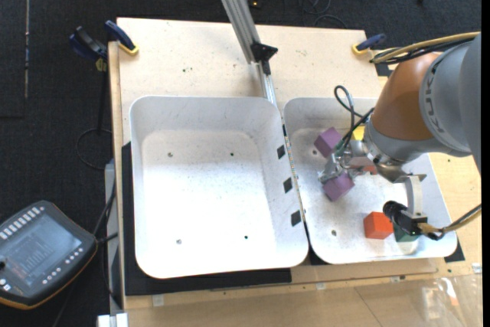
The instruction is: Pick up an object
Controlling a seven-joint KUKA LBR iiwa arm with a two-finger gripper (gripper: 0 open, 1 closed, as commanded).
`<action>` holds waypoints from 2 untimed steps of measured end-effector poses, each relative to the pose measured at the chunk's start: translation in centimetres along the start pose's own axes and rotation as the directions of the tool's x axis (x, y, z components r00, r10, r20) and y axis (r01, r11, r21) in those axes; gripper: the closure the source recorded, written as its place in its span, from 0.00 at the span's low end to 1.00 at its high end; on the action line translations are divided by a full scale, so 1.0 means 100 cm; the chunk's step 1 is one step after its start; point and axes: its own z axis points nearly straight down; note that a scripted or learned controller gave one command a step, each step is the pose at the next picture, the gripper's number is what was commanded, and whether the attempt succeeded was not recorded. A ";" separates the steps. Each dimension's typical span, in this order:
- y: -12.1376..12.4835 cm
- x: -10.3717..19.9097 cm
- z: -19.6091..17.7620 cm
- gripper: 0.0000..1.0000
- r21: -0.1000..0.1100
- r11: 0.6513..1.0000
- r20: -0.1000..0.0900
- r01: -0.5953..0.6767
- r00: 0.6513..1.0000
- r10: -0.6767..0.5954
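Two purple blocks lie in the right bin (429,188). One purple block (329,140) sits toward the bin's back left. The other purple block (338,187) lies just in front of it. My gripper (339,165) hangs low between them, its tip right above and touching or nearly touching the nearer block. An orange cube (377,226) rests near the bin's front edge, with a green piece (406,232) beside it, partly under a black cable. A small yellow piece (357,135) peeks out next to the wrist.
The left bin (153,165) stands beside the right one, their walls meeting at a ridge with black marks (289,184). A slanted metal strut (233,4) reaches over the bench's back. Cables (346,105) loop off the wrist.
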 end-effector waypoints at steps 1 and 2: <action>0.007 0.008 -0.058 1.00 -0.005 1.000 0.001 0.005 1.000 -0.005; 0.002 0.003 -0.104 1.00 -0.004 1.000 0.002 0.003 1.000 -0.003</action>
